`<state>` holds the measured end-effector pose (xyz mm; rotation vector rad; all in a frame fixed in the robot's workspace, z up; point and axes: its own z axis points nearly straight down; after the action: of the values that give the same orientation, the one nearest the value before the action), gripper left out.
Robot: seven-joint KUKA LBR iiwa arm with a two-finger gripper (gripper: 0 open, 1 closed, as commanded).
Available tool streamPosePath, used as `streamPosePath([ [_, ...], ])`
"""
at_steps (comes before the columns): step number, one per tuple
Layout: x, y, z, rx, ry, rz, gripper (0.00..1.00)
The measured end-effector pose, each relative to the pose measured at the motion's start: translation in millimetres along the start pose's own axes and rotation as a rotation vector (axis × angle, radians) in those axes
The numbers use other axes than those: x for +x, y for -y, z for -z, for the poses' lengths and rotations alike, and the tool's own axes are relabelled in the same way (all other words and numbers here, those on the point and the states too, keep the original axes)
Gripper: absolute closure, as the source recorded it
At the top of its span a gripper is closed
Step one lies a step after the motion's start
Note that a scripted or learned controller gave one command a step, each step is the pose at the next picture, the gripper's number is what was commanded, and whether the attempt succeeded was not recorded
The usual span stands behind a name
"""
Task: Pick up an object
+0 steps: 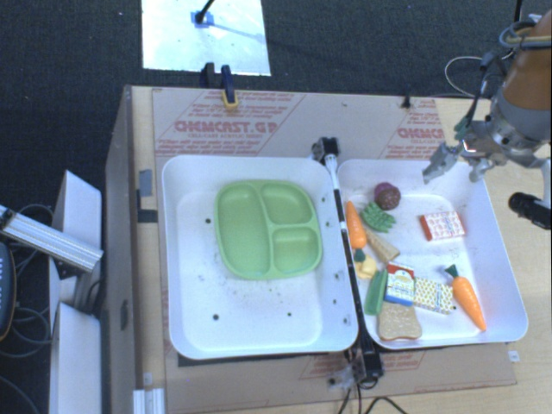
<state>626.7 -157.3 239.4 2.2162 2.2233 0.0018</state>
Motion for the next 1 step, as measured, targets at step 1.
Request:
streamPosePath([
  [1, 10.7, -34.1, -117.4, -0.011, 0.000, 0.003, 0.00],
])
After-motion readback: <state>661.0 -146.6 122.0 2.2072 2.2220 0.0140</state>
